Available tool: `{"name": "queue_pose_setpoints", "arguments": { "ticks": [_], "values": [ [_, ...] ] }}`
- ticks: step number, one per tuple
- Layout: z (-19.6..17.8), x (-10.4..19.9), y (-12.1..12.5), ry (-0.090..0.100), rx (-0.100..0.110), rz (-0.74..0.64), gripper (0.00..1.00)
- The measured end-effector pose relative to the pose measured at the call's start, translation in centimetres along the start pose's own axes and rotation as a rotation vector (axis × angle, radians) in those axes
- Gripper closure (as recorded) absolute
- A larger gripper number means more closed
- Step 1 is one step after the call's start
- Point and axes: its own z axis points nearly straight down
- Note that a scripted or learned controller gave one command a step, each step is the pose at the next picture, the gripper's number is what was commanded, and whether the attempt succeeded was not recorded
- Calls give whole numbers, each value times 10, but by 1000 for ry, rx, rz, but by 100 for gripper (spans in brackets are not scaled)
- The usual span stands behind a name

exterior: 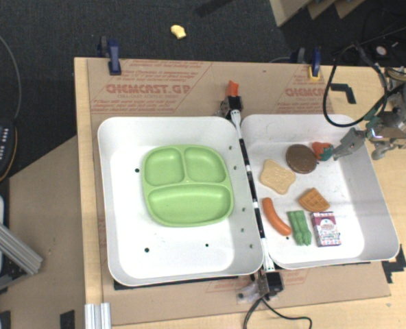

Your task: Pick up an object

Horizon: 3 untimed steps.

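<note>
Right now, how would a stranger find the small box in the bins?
Look in the right bin, at its near edge. The box lies there, right of the green beans and below the waffle. It alone is purple and white with print.

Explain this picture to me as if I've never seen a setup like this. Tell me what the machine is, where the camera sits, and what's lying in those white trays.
One camera looks down at a slant on a bench with two shallow white bins. The left bin holds a green divided plate. The right bin holds toy food: a brown round patty, a slice of toast, a small waffle-like cracker, an orange sausage, a green bean piece and a small pink box. The machine is a robot arm reaching in from the right. Its gripper sits low by a small red item next to the patty. Whether it grips anything is unclear.
</note>
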Motion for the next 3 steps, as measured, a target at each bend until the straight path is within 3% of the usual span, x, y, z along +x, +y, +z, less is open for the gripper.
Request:
{"name": "queue_pose_setpoints", "arguments": {
  "ticks": [1,2,3],
  "values": [
    [150,-33,23,-1,-2,0,0],
    [160,-15,114,-2,-7,-5,0],
    [147,-17,113,-4,-10,-3,100]
  ]
}}
